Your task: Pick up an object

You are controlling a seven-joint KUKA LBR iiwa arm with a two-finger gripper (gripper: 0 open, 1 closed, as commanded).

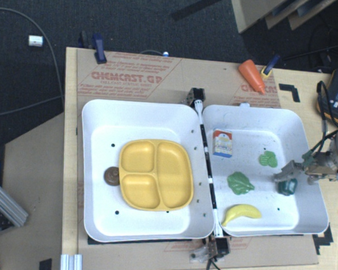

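Over the right white bin (pixel 307 219), your gripper (pixel 285 179) hangs low by the far-right wall, a small teal object (pixel 287 186) just under its tips. Whether the jaws clench it, you cannot tell. A flat green leaf-shaped piece (pixel 240 183) lies nearby toward the divider.

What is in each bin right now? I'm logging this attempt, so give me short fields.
left bin: yellow three-compartment plastic plate; small brown round object at its left edge
right bin: small red-and-white carton; two green leafy toy pieces; yellow toy banana; small teal object
gripper: over right bin, beside teal object
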